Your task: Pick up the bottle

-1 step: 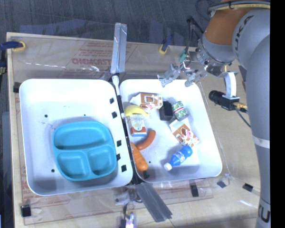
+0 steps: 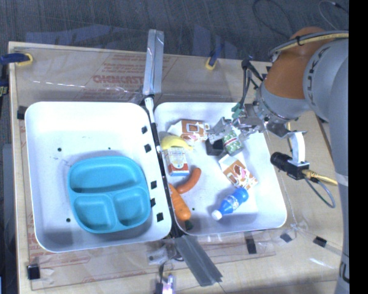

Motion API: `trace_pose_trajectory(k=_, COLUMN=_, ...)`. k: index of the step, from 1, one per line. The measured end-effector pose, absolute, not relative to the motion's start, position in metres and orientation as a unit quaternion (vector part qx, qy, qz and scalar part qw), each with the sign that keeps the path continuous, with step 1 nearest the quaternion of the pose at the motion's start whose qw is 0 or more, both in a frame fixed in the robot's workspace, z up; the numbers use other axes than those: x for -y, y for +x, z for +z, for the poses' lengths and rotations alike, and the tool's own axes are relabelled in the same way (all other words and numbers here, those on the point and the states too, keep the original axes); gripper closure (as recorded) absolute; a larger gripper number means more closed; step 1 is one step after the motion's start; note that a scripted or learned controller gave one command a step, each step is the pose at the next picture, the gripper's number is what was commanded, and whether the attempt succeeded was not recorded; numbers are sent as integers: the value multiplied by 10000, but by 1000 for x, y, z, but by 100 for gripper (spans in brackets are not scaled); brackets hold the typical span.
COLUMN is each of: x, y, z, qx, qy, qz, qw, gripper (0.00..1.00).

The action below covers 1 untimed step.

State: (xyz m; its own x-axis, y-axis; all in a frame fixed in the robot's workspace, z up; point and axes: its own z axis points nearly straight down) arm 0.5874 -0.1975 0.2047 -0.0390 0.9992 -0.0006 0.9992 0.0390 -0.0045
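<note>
1. Dark carpet lies around the worktop (image 2: 80,60), which is covered with a clear sheet and carries 2 shallow white bins side by side.
2. The grey arm (image 2: 331,90), with its orange band, comes in from the right and bends over the far right corner of the right bin (image 2: 276,207).
3. The left bin (image 2: 43,139) holds 1 blue tray (image 2: 109,193) with 3 compartments, lying toward the near side.
4. The end effector (image 2: 229,135) is low over the far part of the right bin, close to a small green and white packet (image 2: 233,144); I cannot tell if its fingers are wide or narrow, or if they hold something.
5. The bottle (image 2: 231,203), blue with a white cap, lies on its side in the near part of the right bin, apart from the end effector.
6. Just beyond the bottle lies a flat orange and white packet (image 2: 240,173).
7. Near the divider are a banana (image 2: 175,143), a sausage (image 2: 190,178) and a carrot (image 2: 180,206).
</note>
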Motion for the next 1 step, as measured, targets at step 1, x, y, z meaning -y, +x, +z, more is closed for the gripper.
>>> trace_pose_trajectory(k=1, x=207, y=519, z=161, qx=7026, qy=-7116, qz=14, qw=18, gripper=0)
